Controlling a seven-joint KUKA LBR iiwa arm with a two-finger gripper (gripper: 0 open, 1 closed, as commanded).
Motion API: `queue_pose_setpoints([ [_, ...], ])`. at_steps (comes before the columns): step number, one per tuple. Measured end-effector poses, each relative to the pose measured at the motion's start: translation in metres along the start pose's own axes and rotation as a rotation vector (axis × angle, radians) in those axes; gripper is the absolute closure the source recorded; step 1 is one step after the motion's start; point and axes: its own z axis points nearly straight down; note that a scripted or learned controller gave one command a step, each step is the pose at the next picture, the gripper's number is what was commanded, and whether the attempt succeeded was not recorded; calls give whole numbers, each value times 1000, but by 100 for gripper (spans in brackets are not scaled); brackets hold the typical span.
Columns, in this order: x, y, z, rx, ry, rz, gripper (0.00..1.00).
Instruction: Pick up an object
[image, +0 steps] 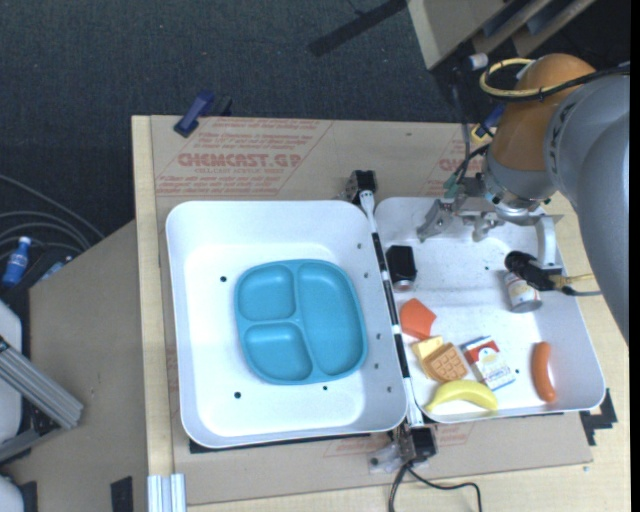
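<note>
Approach phase is judged to be in hand: nothing is seen between the fingers of the two-finger metal gripper (458, 222), which hangs over the far part of the shallow white right-hand bin (440, 212), its two prongs spread apart and bare (released, no load). The grey arm with its orange band (530, 120) is seen reaching in from the right.

Candidate objects are noted in the near half of that bin: an orange wedge-shaped block (417, 318), a tan waffle-textured piece (441, 360), a yellow toy banana (462, 397) at the near wall, a small red-and-white carton (490, 362), an orange-red toy sausage (543, 371) and a small silver can (520, 293) lying on its side. A black boxy item (401, 265) is seen beside the divider, nearest the gripper.

The left-hand white bin (190, 300) carries a blue three-compartment plastic plate (299, 320).

For the next move, one target would have to be chosen, the prongs centred over it, then lowered and closed. The banana, waffle piece and carton lie close together, so a clean grasp there is judged harder.
</note>
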Motion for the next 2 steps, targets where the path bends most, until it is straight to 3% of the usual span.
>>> queue_pose_setpoints([
  [1,-15,-2,21,6,3,4,0],
  [2,-15,-1,10,3,2,2,100],
])
